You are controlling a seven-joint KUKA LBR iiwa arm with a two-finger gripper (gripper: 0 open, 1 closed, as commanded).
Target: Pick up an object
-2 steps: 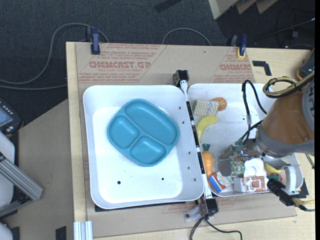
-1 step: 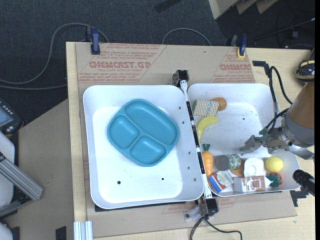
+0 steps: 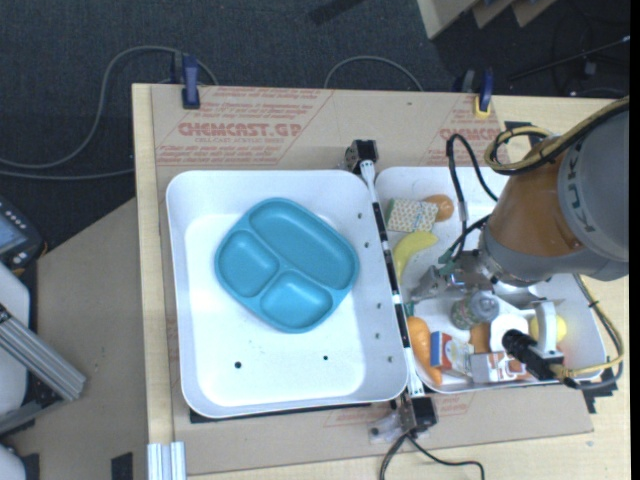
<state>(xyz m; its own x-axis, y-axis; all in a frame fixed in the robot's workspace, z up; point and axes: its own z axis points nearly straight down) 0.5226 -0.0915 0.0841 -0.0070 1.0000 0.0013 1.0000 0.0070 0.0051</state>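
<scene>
In the right-hand bin [image 3: 596, 340], the grey arm [image 3: 560, 213] with its orange band reaches down from the right edge of the view, and its end effector [image 3: 462, 286] sits low among a cluster of small objects near the bin's middle. How far its jaws stand apart cannot be told from this angle, as the wrist and metal hardware cover them, and nothing can be seen clamped between them.

Several things lie around it. A yellow banana-like piece [image 3: 412, 249] lies just to its upper left, curving toward the divider between the bins. Above that sits a small speckled, pale square object [image 3: 409, 215], with an orange rounded item [image 3: 438, 208] touching its right side. Toward the bin's near-left corner lies an orange carrot-like piece [image 3: 421, 339], and beside it a red-and-white packet [image 3: 449, 353]. A yellow object [image 3: 553, 327] rests on the right, partly behind a white part of the tooling.

The left bin [image 3: 190, 308] holds a blue divided plate [image 3: 286, 264] with three compartments, lying flat and tilted diagonally near the bin's centre.

Both bins rest side by side on the table [image 3: 270, 118], whose cardboard-coloured top bears red printed lettering. Blue clamps [image 3: 189, 80] grip its far edge, and black cables [image 3: 470, 183] run over the right bin's far rim.
</scene>
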